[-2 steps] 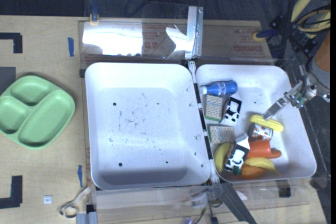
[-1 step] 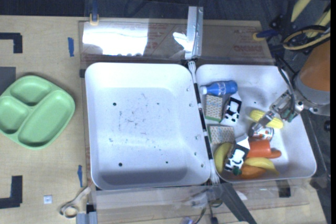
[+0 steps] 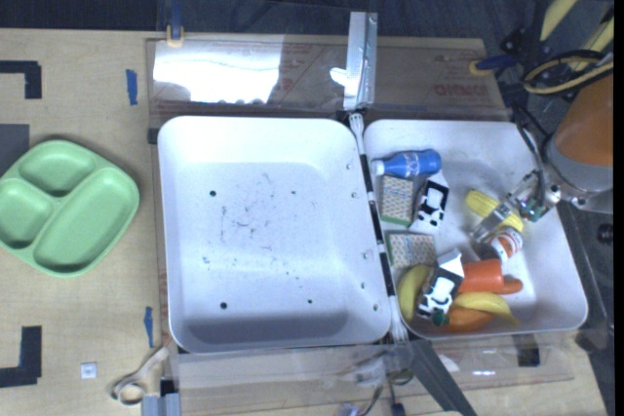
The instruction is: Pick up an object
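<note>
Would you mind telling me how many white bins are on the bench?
2. The left bin sits at the middle of the bench; the right bin adjoins it and holds a bottle, a banana and other items.

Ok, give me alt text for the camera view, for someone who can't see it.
A grey arm with an orange band reaches from the right, its gripper low in the right white bin over a jumble including a blue bottle, a banana and a carrot. A green divided plate sits on the bench, left of the left bin.
</note>
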